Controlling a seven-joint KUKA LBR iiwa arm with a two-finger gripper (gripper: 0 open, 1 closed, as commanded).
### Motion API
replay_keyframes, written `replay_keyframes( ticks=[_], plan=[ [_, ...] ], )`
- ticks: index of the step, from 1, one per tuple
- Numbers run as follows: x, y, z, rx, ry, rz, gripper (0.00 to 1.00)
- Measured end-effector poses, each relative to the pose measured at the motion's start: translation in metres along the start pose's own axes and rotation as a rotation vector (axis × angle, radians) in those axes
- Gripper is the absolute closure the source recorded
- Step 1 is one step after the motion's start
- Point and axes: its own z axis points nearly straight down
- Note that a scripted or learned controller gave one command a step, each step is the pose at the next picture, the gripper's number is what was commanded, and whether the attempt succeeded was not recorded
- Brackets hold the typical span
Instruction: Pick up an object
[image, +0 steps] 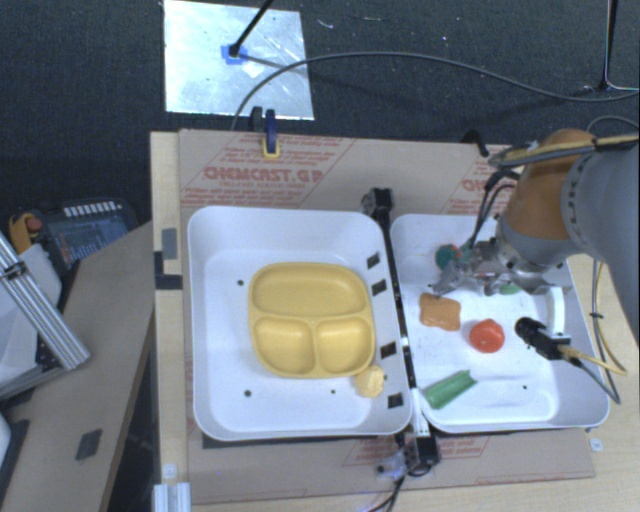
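My gripper (462, 272) reaches in from the right over the upper part of the right bin (580, 400). A small teal-green object (445, 255) lies right at its tip, and I cannot tell whether they touch. Just below the gripper sits an orange-brown block (440, 312). A red round object (487, 336) rests to the right of that block. A green elongated piece (447, 388) lies near the bin's front left.
The left bin (215, 300) holds a yellow divided plate (310, 318), with a small pale yellow object (369, 381) at its lower right corner. A black divider (392, 290) runs between the bins. Cables trail behind the bench.
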Motion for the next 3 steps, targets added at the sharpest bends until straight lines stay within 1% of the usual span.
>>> replay_keyframes(
  ticks=[1,2,3],
  plan=[
    [-0.001,0.002,-0.015,-0.006,-0.002,0.000,1.00],
    [0.008,0.000,-0.063,-0.007,-0.001,-0.002,1.00],
    [0.010,0.002,-0.107,-0.008,-0.002,-0.003,1.00]
  ],
)
